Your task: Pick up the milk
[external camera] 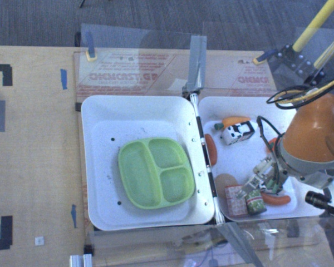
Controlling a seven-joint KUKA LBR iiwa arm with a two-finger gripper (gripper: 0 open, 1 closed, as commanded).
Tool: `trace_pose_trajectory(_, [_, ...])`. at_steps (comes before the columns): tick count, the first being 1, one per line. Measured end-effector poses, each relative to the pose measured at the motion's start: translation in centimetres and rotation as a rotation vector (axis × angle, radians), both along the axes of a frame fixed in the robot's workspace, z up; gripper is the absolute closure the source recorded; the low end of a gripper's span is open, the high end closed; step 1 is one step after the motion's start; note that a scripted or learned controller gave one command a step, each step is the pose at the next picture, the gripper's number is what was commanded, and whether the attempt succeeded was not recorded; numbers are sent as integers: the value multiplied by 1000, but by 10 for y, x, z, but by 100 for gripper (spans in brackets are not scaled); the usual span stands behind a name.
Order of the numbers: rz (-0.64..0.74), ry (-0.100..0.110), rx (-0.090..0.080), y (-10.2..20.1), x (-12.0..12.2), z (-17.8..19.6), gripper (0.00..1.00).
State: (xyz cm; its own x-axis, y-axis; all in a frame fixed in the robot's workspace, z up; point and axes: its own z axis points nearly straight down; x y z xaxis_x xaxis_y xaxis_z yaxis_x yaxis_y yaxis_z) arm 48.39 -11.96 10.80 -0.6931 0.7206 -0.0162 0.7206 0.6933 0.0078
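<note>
A grey arm [314, 174] carries a broad orange band [313, 135], black cables [292, 96], and a metallic pincer [260, 181].

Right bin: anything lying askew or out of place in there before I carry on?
The small cow-patterned milk carton lies tipped on its side near the right white bin's far wall. The gripper is at the near end, over other toy food, away from it.

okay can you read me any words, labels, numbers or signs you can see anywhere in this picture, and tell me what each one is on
Red print on the clear panel behind the left bin: reversed and too blurred to read.
Red print on the clear panel behind the right bin: too small and blurred to read.
Milk carton: black cow patches, no legible words.
Small packet and green item by the end effector: print too small to read.
</note>
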Motion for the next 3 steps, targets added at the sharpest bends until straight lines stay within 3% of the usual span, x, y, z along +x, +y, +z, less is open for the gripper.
trace_pose_trajectory(1, [-1, -2, 0, 0, 0, 9, 100])
trace_pose_trajectory(2, [-127, 13, 6, -88, -4, 53, 100])
trace_pose_trajectory(3, [-717, 12, 11, -63, -4, 89, 100])
